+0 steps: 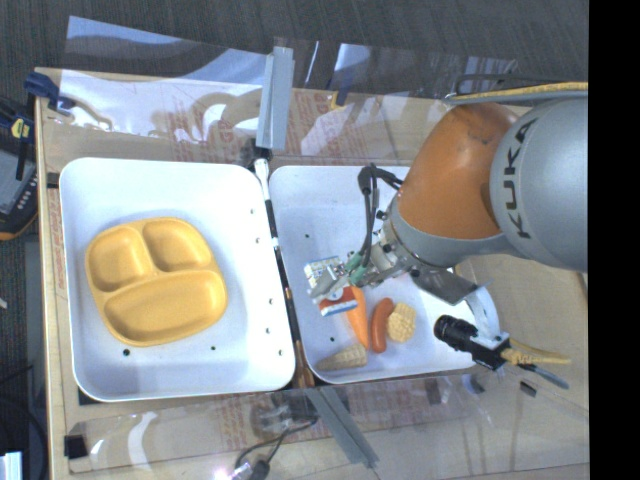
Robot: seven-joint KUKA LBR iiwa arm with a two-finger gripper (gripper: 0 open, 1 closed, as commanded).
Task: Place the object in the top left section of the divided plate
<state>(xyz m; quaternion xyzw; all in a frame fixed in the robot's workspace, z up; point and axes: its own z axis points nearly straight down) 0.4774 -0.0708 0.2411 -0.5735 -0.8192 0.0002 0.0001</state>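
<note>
A yellow divided plate (153, 278) lies in the left bin (80, 183), with two small sections at the top and one long section below. In the right bin (310, 198) sit an orange carrot (357, 313), a red-brown sausage (380, 324), a yellow corn piece (402, 321) and a pale corn cob (346, 357). My gripper (335, 280) hangs low over the right bin's middle, right above the carrot's upper end. Its metal parts hide whatever lies beneath them.
The large grey and orange arm covers the right bin's right half. A raised rim (278, 268) runs between the two bins. Clear plastic sheeting lies behind the bins.
</note>
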